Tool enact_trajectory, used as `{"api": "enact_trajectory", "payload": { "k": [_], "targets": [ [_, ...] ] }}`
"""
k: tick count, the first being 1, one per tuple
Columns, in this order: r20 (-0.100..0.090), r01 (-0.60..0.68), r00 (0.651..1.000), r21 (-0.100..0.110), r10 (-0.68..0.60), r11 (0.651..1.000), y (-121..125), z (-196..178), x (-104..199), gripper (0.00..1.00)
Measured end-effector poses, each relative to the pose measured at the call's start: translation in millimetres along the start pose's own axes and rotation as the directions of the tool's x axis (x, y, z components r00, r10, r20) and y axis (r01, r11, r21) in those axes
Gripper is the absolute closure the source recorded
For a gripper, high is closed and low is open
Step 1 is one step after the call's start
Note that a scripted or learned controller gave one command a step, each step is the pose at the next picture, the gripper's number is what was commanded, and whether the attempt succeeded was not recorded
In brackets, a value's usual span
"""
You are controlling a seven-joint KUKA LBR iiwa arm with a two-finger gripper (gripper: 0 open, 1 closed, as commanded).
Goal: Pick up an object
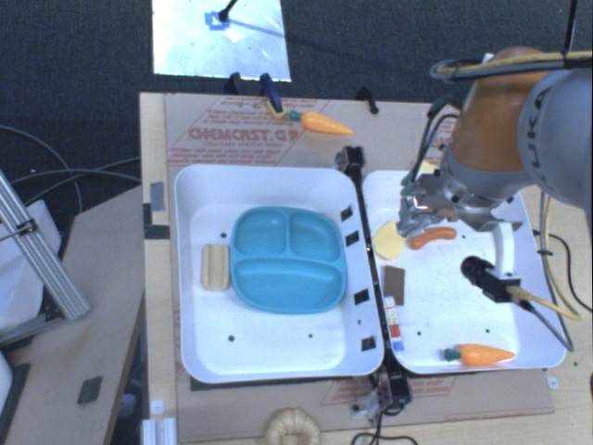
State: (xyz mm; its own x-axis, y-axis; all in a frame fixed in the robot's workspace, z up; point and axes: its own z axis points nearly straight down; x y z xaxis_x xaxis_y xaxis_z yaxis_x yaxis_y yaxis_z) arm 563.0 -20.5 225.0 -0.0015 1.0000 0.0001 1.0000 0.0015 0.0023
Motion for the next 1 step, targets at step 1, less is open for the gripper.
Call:
{"api": "enact_trajectory", "payload": {
  "k": [1],
  "targets": [
    [0.000, -0.001, 1.000, 0.002, 0.001, 1.000, -8.6, 10.0, -0.3, 1.00]
  ]
}}
